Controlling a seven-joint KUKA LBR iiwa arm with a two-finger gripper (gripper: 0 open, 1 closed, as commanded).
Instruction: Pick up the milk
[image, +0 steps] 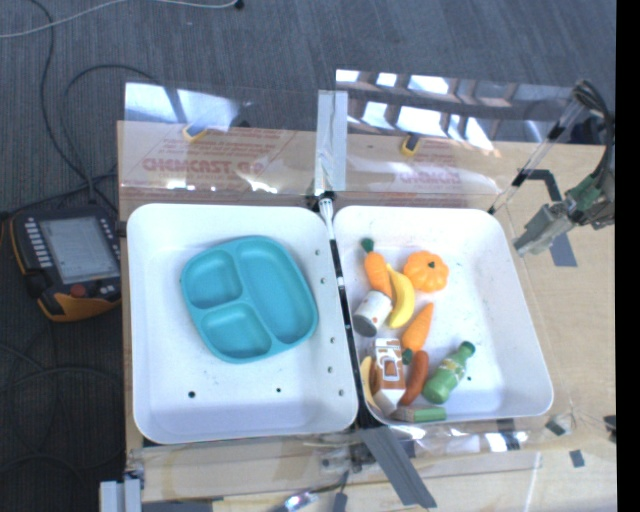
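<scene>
Two white bins on the bench, with the toy food all in the right one.

The left bin (160, 400) holds one blue divided plate (248, 296). The right bin (510, 300) holds one milk carton (389, 363) near its front left corner, one pumpkin (425, 271), one banana (402, 298), three carrots (one at (377, 272)), one green bottle (449, 371), one grey can (371, 311) and one green bean (420, 413). The gripper (545, 228) hangs at the right bin's far right corner, touching and holding nothing; I cannot tell how far it is open.
</scene>
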